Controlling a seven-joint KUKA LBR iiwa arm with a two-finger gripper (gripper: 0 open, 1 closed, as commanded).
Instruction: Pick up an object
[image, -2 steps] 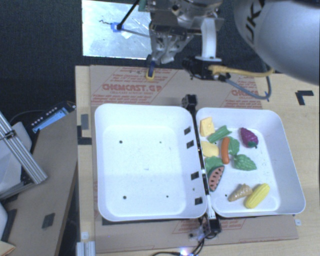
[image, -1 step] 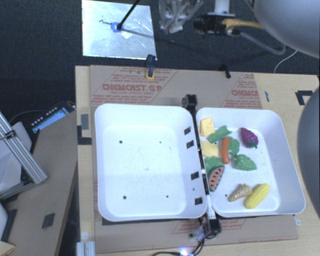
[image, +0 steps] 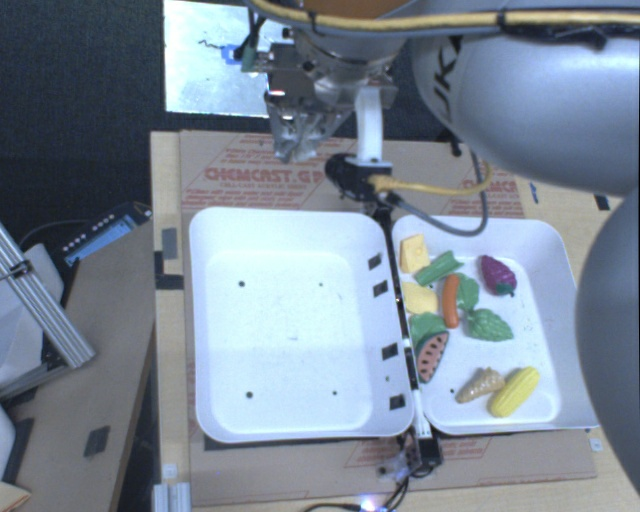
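The right bin (image: 556, 300) holds several toy foods: a yellow cheese wedge (image: 413, 253), a green bean pod (image: 438, 268), a purple eggplant (image: 497, 274), an orange carrot (image: 450, 299), a green leaf (image: 490, 324), a watermelon slice (image: 432, 357), a beige piece (image: 480, 383) and a yellow corn cob (image: 514, 391). My gripper (image: 297, 140) hangs high over the cardboard behind the left bin (image: 215, 300), far from the toys.
The arm's grey body covers the top right of the view, and a yellow cable (image: 440, 187) runs from it above the right bin's back edge. Black clips (image: 385, 290) line the seam between the bins. A metal rail (image: 40, 310) lies left of the bench.
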